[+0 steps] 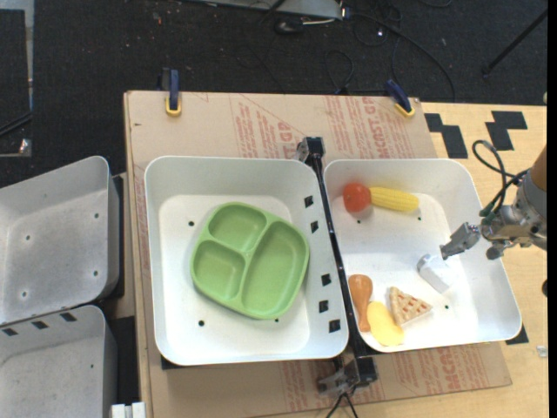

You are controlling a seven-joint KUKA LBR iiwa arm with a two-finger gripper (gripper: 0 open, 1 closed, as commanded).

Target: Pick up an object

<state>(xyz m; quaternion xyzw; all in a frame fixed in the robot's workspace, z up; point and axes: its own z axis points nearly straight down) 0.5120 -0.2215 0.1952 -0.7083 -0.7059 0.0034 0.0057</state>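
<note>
The right bin holds a red tomato touching a yellow corn cob at its far side. Near the front lie an orange carrot piece, a yellow lemon and a tan waffle wedge, close together. My gripper hangs over the bin's right middle, just right of and behind the wedge. It is open, with nothing between its fingers, and it touches none of the food.
The left bin carries a green divided plate. A black divider runs between the bins. White trays sit off the bench to the left. Cables trail by the arm at the right.
</note>
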